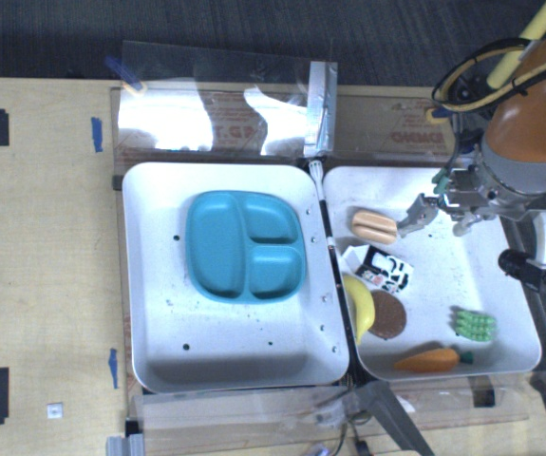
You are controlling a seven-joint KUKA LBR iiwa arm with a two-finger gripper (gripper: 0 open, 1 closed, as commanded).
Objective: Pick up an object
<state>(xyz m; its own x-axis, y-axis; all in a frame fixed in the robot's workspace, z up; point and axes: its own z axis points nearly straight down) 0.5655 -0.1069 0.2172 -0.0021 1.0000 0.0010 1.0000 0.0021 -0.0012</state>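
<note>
The right bin [510,283] holds a tan hot-dog bun [374,224], a black-and-white packet [387,271], a yellow banana [358,307], a brown round cookie [388,317], a green knobbly toy [474,325] and an orange carrot [426,359]. My gripper [442,218] hangs over the upper part of this bin, just right of the bun. It is open, with one finger [415,216] reaching toward the bun and nothing held between the two.
The left bin [159,331] carries a blue divided plate [246,245]. A shiny plastic sheet [216,112] and a metal bracket [320,107] stand behind the bins. The grey-and-orange arm [529,131] with its cables fills the upper right.
</note>
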